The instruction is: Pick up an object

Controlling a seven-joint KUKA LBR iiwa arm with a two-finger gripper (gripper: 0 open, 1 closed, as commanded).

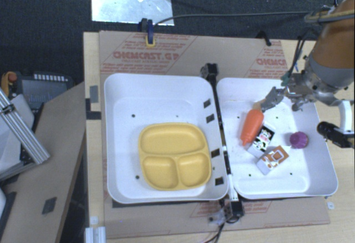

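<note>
The right bin (316, 181) holds an orange carrot-shaped toy (251, 126) lying upright at its left. Beside that toy sits a small black-and-white box (262, 139), and just below the box a brown-and-white box (273, 158). A small purple ball-like object (299, 139) rests toward the bin's right. My gripper (285, 100) hangs over the upper part of this bin, above and right of the carrot's top end. Its two fingers (271, 98) are spread open with nothing between them.
A yellow sectioned plate (173, 156) lies in the left bin (122, 103). A black divider strip (217, 125) runs between the bins. A black part of the arm (334, 133) juts over the right bin's right rim. A cable crosses the bench behind the bins.
</note>
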